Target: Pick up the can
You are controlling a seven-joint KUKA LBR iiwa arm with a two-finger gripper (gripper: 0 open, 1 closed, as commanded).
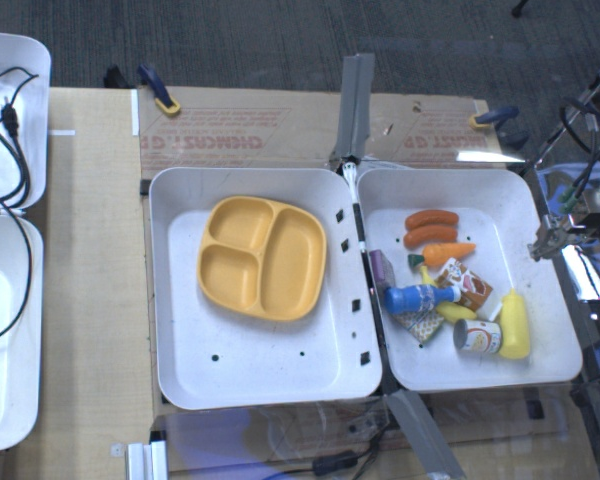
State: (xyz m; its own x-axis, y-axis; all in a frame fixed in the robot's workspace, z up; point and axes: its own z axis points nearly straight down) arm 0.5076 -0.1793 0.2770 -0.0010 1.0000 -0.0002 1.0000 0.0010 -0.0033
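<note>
The can (477,337) lies on its side near the front of the right bin (540,368). It is small, with a white and red label and its round end facing left. A yellow squeeze bottle (515,325) touches its right side. A blue bottle (417,297) lies just to its left, over a dark mesh bag.
The right bin also holds two sausages (431,228), a carrot (448,253), a small carton (472,288) and a purple item (381,266). A yellow divided plate (263,258) sits in the left bin (180,368). Metal hardware and cables (560,233) crowd the right bin's right rim.
</note>
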